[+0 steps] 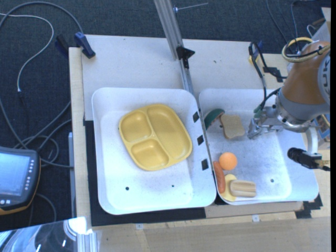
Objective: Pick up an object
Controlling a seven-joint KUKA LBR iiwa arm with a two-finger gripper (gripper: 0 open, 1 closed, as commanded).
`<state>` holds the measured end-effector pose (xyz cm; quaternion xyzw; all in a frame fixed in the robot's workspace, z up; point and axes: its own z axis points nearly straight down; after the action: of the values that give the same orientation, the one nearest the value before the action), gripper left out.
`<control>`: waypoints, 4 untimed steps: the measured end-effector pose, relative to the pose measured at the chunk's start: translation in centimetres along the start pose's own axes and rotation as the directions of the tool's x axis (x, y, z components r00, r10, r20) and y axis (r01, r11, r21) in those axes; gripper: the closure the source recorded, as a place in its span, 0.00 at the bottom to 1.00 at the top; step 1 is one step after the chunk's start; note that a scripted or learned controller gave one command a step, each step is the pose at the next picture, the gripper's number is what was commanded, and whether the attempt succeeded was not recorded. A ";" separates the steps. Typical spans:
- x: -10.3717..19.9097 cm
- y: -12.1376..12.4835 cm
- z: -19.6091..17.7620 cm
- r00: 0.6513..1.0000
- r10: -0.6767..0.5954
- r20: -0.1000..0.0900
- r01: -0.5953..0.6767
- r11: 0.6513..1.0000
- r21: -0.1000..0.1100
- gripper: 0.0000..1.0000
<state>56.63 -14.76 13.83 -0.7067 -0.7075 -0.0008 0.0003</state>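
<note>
**Arm over the right bin, food below**

The gripper (255, 130) hangs low over the right bin (273, 180), just right of a tan slice of bread (233, 126); whether it is open or closed cannot be told. Nearer lie an orange ball (228, 161), a carrot (220, 176) and a bun (242, 188). A yellow divided plate (154, 136) sits in the left bin (110, 193).

Grey arm (307, 101), orange band above wrist, black cables, metallic claw (255, 127)

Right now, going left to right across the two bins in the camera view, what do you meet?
Yellow divided tray → carrot → orange ball → gripper
</note>
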 end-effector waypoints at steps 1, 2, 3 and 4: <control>-0.2 0.9 -6.2 1.000 -0.001 0.004 0.001 1.000 -0.008 1.00; 0.0 1.2 -10.6 1.000 -0.001 0.003 0.001 1.000 -0.006 1.00; 0.0 1.4 -14.6 1.000 -0.001 0.003 0.001 1.000 -0.006 1.00; 6.1 2.4 -14.1 1.000 -0.006 -0.001 0.006 1.000 0.001 1.00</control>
<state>58.99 -8.70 27.94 -0.7046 -0.7096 -0.0010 0.0010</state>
